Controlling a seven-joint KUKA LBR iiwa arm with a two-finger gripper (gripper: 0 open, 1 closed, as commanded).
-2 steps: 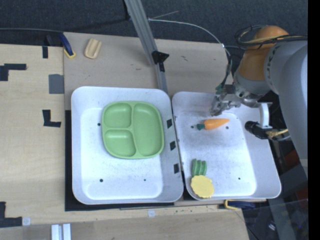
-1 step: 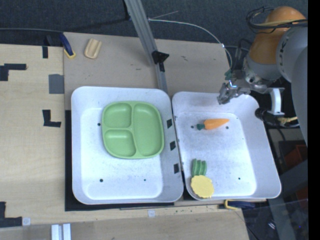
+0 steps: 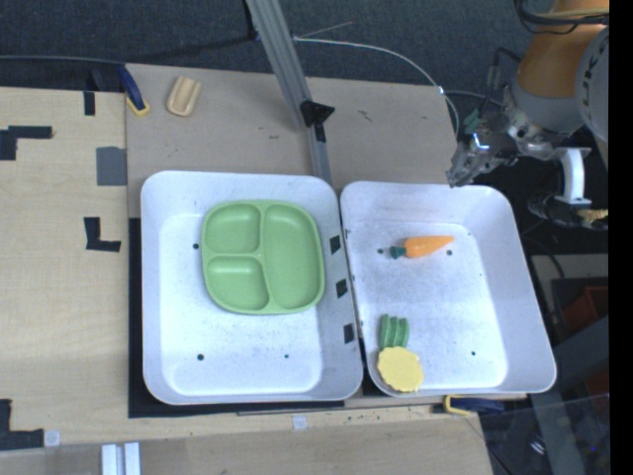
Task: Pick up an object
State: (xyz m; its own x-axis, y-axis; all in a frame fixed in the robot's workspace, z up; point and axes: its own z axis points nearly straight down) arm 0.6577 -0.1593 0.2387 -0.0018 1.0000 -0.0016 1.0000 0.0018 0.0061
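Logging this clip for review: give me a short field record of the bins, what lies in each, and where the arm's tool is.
left bin: holds a green divided plate, lying flat toward the far side
right bin: holds a toy carrot and a toy corn cob
carrot: near the far side, lying sideways, green end toward the left bin
corn cob: at the near left corner, yellow end against the rim
tool: above the right bin's far edge, apart from both toys
task state: nothing picked up yet

I'm seeing the bench (image 3: 237, 137) carrying two white bins: the left bin (image 3: 158, 295) and right bin (image 3: 514, 295) are sitting side by side, touching.
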